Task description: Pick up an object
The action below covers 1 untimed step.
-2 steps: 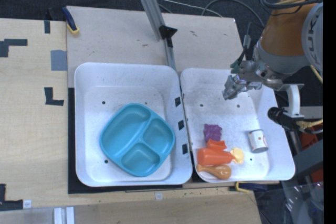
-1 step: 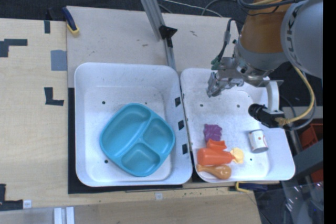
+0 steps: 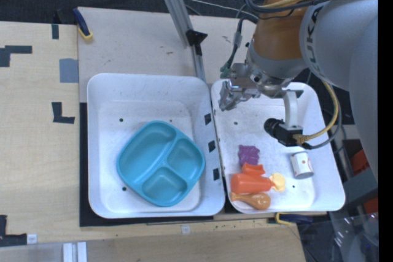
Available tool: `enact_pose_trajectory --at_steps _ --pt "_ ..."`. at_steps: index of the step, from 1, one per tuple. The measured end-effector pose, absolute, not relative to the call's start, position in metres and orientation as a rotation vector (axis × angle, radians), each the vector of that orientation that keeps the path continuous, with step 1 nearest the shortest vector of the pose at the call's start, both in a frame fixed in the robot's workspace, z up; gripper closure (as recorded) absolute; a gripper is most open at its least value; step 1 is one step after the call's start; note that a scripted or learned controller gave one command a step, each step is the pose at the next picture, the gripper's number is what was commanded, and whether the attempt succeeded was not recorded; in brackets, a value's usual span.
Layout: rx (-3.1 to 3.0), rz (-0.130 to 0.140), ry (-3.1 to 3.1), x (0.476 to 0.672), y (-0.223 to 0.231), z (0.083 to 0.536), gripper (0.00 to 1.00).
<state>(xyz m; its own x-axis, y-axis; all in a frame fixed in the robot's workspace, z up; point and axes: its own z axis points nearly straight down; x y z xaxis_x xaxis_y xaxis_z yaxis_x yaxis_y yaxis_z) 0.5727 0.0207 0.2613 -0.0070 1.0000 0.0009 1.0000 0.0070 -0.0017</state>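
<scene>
Well apart from the pincer [image 3: 228, 97], its state untellable, lies the purple toy [image 3: 248, 154].

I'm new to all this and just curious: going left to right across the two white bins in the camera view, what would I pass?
Blue divided plate → purple toy piece → yellow piece → small white cylinder.

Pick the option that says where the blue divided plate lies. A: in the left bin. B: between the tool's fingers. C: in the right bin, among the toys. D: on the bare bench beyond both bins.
A: the blue divided plate lies flat on the floor of the left bin, while the small toys sit in the right bin and the tool hangs over that right bin's far corner.
</scene>
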Motion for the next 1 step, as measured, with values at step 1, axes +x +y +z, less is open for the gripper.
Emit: enact_pose_trajectory --at_steps 1 --pt "-2.215 0.004 -2.225 0.5885 0.0602 0.2408 1.0"
